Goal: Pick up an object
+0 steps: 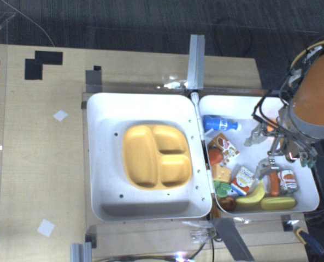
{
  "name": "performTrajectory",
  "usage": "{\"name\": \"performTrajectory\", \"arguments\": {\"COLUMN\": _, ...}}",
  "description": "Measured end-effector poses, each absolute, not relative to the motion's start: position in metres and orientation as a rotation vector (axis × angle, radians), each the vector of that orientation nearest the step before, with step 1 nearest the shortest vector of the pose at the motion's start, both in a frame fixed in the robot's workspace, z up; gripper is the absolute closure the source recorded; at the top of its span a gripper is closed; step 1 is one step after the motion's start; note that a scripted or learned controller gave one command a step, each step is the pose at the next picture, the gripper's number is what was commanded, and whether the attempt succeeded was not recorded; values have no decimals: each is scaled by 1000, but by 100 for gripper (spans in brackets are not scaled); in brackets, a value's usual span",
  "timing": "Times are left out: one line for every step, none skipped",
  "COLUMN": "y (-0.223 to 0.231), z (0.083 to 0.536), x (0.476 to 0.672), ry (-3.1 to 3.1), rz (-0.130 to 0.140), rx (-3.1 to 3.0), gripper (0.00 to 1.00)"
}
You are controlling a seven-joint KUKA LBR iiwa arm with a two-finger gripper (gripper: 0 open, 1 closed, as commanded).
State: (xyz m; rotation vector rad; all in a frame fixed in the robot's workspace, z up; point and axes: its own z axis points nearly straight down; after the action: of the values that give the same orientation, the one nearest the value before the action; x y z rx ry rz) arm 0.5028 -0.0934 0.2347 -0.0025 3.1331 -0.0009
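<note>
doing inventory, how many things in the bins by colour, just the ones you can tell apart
yellow: 3 (divided tray, banana, long yellow piece)
blue: 1 (bottle)
orange: 1 (carrot)
green: 1 (green item)
total: 6; the other packets are too jumbled to sort

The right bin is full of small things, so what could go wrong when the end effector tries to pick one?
1. Items in the right bin lie crowded and touching, so the end effector may catch two or push neighbours away.
2. The banana and the can are rounded and might slip.
</note>
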Motion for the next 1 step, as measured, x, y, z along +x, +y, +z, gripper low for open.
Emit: {"name": "performTrajectory", "arguments": {"y": -93, "z": 235, "x": 503, "ry": 3133, "rz": -1, "rx": -2, "gripper": 0}}
